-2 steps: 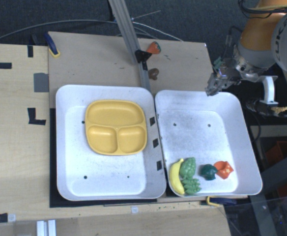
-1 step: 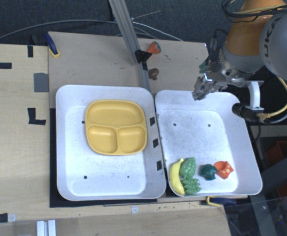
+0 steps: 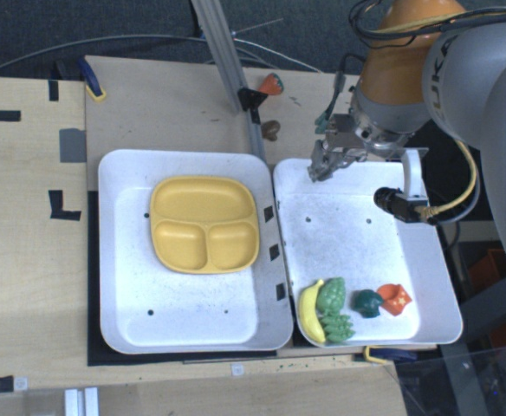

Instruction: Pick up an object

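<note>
- Nearest you, at the 5 o'clock corner of the right bin (image 3: 426, 258), sits a small cluster of toy food: a yellow banana (image 3: 309, 312), a green leafy piece (image 3: 332, 295), a second green piece (image 3: 339, 327) below it, a dark green item (image 3: 366, 302) and a red-orange item (image 3: 395, 298).
- These are your candidates for the pick. The banana and the two green pieces touch one another, so a clean grasp there looks awkward; the red-orange item lies more apart and seems the easier choice.
- Your end effector (image 3: 321, 168) hangs at the 12 o'clock rim of the right bin, well apart from the cluster. I cannot tell whether it is apart or together, and nothing shows between its tips.
- Judging by that, the pick has not begun; the arm would need to travel toward 5 o'clock and descend.
- At 9 o'clock, the left bin (image 3: 119, 250) carries a yellow divided plate (image 3: 205, 224), lying flat, well clear of the work.
- On the worktop (image 3: 28, 258) beyond the bins, a small brown object (image 3: 270, 130) rests near a grey pole (image 3: 223, 42).
</note>
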Controlling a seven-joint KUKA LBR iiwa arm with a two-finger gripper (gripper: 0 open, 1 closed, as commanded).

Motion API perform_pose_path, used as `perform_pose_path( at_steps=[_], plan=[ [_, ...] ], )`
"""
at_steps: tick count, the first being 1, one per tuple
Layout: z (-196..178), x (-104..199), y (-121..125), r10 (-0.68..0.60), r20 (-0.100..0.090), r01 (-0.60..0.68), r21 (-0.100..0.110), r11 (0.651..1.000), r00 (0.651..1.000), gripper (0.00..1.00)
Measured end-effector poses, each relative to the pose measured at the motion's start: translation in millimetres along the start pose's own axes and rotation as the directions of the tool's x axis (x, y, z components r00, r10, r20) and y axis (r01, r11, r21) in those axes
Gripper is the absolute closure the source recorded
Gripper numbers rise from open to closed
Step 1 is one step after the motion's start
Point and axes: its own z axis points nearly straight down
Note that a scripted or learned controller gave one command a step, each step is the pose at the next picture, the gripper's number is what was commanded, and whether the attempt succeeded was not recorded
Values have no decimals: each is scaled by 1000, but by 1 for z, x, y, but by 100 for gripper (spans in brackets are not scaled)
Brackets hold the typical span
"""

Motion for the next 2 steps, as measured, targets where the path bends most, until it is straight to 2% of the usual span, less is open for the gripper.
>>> perform_pose_path(
  at_steps=[2],
  plan=[
    [-2, 113, -42, -1, 0, 1, 1, 1000, 1000, 100]
  ],
)
